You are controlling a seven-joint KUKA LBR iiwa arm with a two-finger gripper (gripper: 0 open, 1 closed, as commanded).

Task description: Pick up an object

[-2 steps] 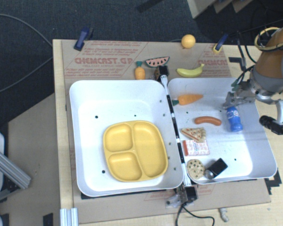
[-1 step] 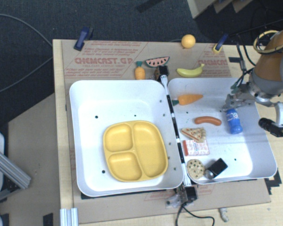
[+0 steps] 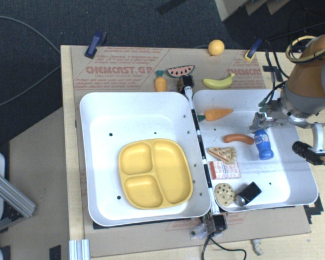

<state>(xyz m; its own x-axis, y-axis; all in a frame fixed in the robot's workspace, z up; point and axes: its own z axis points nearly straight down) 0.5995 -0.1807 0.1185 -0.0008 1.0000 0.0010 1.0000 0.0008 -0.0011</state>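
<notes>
Cookie [image 3: 223,193] lies in right bin [image 3: 292,191], nearest corner. Blue bottle [image 3: 263,144] lies beyond it, beside sausage [image 3: 239,138]. Claw [image 3: 260,121] sits just above bottle; grip state cannot be determined.

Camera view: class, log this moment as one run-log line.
pincer above blue bottle | right bin | bottle lying, not lifted | yellow tray in left bin
</notes>
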